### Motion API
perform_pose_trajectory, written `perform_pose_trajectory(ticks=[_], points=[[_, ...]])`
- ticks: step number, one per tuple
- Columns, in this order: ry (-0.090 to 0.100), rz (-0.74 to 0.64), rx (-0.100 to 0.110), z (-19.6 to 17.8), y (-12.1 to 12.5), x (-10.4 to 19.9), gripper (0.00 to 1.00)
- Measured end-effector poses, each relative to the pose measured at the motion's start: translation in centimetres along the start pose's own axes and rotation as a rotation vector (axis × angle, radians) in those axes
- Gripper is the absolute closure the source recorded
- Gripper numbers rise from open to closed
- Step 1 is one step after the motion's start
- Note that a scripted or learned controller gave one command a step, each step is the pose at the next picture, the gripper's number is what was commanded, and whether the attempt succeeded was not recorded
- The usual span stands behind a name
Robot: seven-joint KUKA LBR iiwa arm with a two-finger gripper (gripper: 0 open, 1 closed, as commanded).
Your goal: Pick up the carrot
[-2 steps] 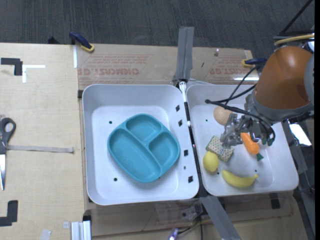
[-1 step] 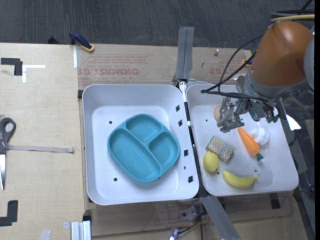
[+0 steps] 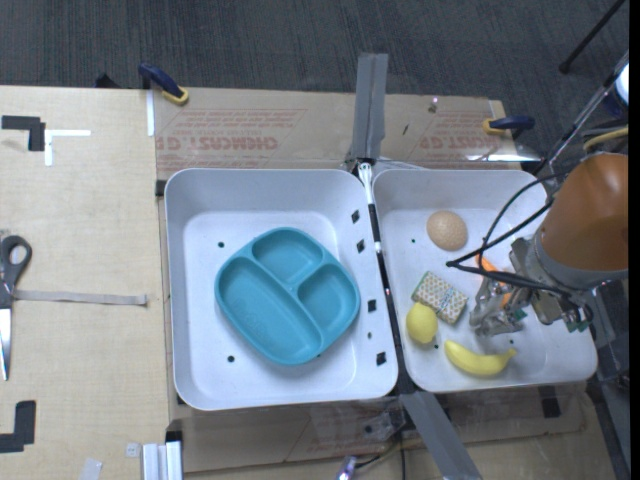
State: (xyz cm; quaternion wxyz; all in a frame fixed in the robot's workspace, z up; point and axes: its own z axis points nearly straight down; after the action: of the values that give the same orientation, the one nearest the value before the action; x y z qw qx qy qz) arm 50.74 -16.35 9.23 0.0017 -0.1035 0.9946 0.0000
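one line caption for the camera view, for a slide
Gripper low in the right bin beside banana, lemon and sponge; blue plate in the left bin.

The cardboard sheet (image 3: 300, 133) bears mirrored, illegible red lettering.

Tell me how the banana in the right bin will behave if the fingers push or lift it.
The banana is curved and lies flat, so a push would probably spin it rather than roll it. Its skin looks smooth and glossy, so it may slip in a pinch. It sits close to the lemon and the bin wall, so a shove could jam it there.
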Motion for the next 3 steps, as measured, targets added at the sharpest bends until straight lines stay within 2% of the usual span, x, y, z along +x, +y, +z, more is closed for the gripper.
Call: perform_pose_trajectory(ticks=[1,2,3], points=[[-0.004,-0.145,0.001,-10.1,7.5,-4.9,1.00],[-0.001,-0.107,0.001,-7.4,-2.7,-2.9,1.00],[0.000,-0.164,-0.001,0.0,0.8,1.0,1.00]])
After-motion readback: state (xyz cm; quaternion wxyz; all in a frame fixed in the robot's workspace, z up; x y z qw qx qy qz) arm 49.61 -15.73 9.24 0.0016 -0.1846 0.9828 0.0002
